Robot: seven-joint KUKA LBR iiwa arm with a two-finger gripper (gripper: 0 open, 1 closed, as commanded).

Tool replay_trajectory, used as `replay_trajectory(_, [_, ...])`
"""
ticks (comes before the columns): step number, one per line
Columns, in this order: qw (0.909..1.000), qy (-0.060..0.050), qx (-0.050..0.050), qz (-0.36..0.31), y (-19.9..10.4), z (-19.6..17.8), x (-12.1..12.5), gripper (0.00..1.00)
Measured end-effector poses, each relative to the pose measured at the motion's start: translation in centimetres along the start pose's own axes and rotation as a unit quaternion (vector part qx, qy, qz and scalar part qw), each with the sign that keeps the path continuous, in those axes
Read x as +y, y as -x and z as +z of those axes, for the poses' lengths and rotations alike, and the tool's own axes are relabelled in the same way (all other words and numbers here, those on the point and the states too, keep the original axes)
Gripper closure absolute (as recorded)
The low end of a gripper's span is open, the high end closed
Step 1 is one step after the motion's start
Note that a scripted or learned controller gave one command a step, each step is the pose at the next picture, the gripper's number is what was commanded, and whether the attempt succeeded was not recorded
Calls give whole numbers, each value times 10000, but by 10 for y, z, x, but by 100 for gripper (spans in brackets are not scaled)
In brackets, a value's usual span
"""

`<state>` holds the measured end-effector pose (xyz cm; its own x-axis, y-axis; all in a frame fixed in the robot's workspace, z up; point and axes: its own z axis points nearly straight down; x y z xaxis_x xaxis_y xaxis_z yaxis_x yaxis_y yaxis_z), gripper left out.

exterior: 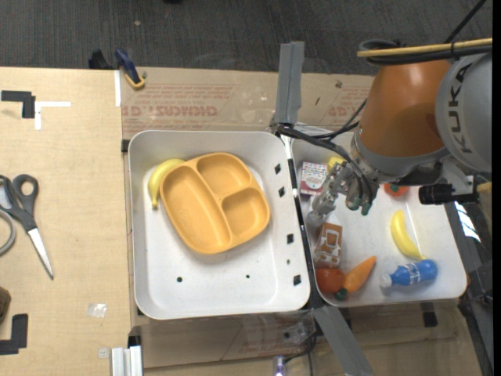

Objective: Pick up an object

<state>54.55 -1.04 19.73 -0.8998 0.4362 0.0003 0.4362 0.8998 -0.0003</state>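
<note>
Right white bin (438, 288), arm's jaws (342, 194) empty

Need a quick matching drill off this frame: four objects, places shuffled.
Objects:
1. orange divided plate
2. blue bottle
3. scissors
4. toy carrot

Places:
A. on the bench, left of both bins
B. left bin, beside a banana
C. right bin, front edge, next to a red toy
D. right bin, front right corner, below the other banana

Pairs: 1-B, 2-D, 3-A, 4-C
</note>
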Motion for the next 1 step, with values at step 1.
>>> replay_trajectory(1, [9999, 6, -24, 131, 104, -35, 7, 100])
